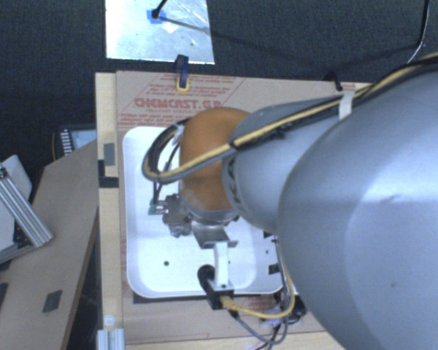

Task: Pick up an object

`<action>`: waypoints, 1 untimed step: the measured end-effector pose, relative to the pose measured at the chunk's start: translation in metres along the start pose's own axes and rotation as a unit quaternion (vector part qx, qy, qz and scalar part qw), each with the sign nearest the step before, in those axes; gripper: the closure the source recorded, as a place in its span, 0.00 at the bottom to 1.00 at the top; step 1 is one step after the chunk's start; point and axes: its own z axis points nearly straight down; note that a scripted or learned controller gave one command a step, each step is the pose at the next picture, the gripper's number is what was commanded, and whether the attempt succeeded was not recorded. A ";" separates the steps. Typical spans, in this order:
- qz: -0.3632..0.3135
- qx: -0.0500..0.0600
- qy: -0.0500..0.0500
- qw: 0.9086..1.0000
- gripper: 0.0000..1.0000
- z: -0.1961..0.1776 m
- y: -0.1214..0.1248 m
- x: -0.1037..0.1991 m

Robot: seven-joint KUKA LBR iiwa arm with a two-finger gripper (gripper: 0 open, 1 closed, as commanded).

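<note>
Early in the task, by the look of it. Hangs low over the white bin (pixel 142 268), with the pincer (pixel 177 221) tucked beneath the orange band (pixel 204 159) and the bulk of the grey arm (pixel 365 217). Impossible to call the pincer open or closed from here. Nothing visibly gripped or raised. As for an object to pick, hard to place: possibly the dark speck (pixel 166 262) on the bin floor near the pincer, too small to name. Left to do, seemingly: close on something and lift it clear.
</note>
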 end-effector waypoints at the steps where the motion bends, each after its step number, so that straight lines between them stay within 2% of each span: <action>1: 0.001 0.002 -0.001 1.000 0.00 0.004 -0.001 0.000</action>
